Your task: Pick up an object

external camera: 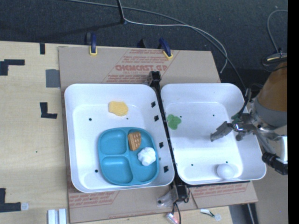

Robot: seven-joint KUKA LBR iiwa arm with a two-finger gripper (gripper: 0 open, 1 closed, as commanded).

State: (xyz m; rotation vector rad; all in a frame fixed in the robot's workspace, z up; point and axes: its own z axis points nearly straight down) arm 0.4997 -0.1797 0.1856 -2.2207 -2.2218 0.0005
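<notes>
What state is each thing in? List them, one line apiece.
gripper: over the right bin, holding nothing
green piece: loose in right bin
white ball: loose in right bin
yellow piece: in left bin
blue tray: holds waffle and white lump

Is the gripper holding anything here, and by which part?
Nothing is held. The gripper hangs over the right bin, fingers open with nothing between them.

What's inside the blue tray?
The blue tray has three sections. In the right one lie a brown waffle-like piece and a white lump. The two left sections show bare blue. What is under those two things is covered.
</notes>
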